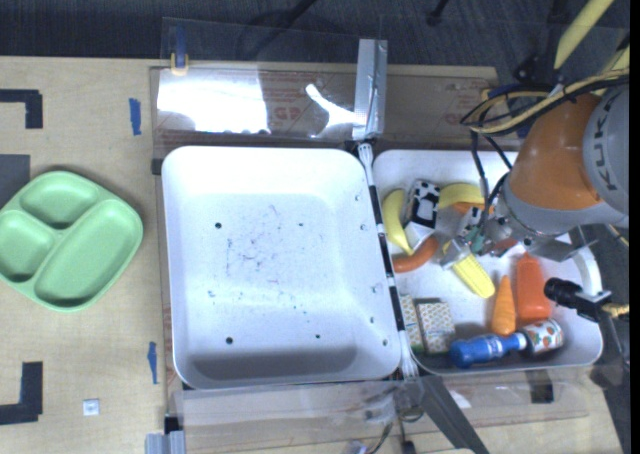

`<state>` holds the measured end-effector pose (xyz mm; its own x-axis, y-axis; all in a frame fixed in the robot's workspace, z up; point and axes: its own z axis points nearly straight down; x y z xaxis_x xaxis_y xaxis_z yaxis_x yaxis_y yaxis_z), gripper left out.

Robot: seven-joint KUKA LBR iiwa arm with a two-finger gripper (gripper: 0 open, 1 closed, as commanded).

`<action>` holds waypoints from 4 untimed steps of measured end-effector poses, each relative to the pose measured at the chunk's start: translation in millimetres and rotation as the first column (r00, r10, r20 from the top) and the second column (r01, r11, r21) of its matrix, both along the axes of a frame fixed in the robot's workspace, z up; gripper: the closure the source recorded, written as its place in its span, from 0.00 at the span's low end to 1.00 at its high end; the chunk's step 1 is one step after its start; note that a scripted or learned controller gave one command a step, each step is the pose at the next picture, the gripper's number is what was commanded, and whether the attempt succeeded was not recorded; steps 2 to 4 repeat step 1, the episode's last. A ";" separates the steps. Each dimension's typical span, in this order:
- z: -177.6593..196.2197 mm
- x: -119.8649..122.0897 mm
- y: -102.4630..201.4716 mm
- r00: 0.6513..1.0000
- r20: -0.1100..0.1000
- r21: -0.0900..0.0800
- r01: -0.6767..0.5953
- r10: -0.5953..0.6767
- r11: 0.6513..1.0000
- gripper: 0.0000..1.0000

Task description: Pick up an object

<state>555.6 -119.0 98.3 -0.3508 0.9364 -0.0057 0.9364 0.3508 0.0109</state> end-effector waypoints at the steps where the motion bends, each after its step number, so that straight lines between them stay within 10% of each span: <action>1: 150.6 -60.3 50.0 1.000 -0.011 0.001 -0.016 0.016 1.000 1.00; 4: 150.6 -60.3 50.0 1.000 -0.011 0.001 -0.016 0.016 1.000 1.00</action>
